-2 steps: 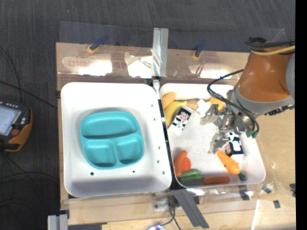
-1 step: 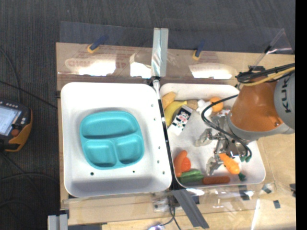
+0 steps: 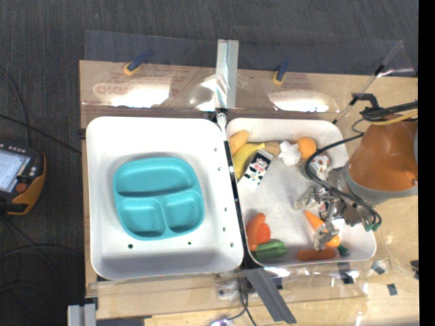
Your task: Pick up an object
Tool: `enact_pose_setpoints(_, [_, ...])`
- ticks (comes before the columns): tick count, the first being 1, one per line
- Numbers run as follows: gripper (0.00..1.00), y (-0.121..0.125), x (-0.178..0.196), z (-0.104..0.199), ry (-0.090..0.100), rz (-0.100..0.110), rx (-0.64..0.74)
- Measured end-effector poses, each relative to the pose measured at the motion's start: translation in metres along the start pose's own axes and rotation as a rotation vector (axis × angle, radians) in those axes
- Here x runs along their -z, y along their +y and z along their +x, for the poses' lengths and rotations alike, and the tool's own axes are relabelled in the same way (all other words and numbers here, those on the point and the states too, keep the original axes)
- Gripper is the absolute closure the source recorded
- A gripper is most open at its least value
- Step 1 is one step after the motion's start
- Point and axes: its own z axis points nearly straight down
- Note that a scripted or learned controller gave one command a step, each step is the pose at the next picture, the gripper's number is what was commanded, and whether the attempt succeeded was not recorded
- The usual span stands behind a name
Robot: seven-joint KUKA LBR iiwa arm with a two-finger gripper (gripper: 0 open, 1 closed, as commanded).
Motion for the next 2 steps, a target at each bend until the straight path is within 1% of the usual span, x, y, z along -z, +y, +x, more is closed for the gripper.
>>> enact_pose_setpoints(1, [0.0, 0.008, 0.001, 0.0, -0.006, 0.01, 0.044])
enact_pose_setpoints(2, [0.0, 0.025, 0.001, -0.003, -0.009, 0.012, 0.109])
